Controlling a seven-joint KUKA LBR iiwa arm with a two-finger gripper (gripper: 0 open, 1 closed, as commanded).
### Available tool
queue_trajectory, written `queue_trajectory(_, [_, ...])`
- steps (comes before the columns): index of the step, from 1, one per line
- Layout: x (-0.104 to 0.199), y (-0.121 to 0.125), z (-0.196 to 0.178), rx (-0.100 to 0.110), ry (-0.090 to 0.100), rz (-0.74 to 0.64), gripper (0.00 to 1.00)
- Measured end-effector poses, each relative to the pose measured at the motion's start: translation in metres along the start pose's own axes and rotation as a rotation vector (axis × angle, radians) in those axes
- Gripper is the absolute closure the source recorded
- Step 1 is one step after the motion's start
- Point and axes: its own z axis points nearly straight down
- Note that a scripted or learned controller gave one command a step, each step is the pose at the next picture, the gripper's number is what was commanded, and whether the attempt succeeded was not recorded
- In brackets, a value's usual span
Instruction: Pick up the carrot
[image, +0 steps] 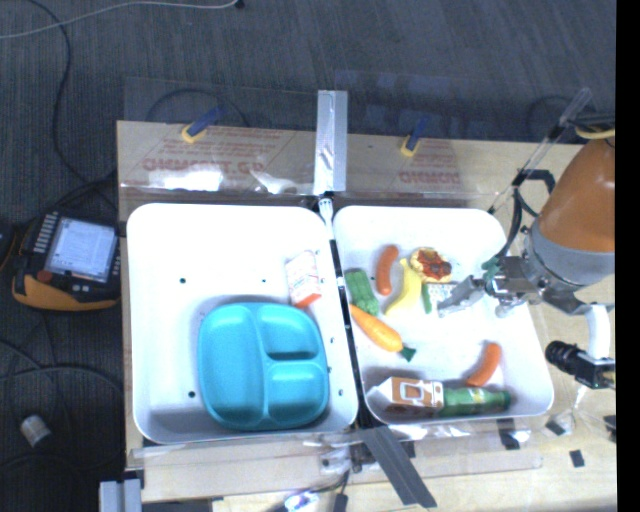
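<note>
The carrot (374, 327), orange with a green stub at its lower right end, lies slanted in the right bin (520, 345) close to the divider between the bins. My gripper (483, 299) hovers over the right part of that bin, about a hand's width to the right of the carrot and slightly above it in the view. Its two grey fingers are spread apart with nothing between them. The arm with its orange band (588, 195) enters from the right.
Around the carrot lie a green vegetable (361, 289), a red sausage (386, 266), a banana (407, 286) and a pizza-like toy (432, 263). Another sausage (485, 363) and a green bottle (445, 397) lie near the front. The left bin holds a blue divided tray (264, 365) and a small packet (303, 279).
</note>
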Motion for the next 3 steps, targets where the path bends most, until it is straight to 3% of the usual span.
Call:
queue_trajectory(1, [0.065,-0.030,0.107,0.001,0.000,0.072,0.00])
queue_trajectory(2, [0.045,0.037,0.114,-0.012,-0.001,-0.011,0.00])
queue_trajectory(3, [0.054,0.039,0.114,-0.016,-0.010,-0.272,0.00])
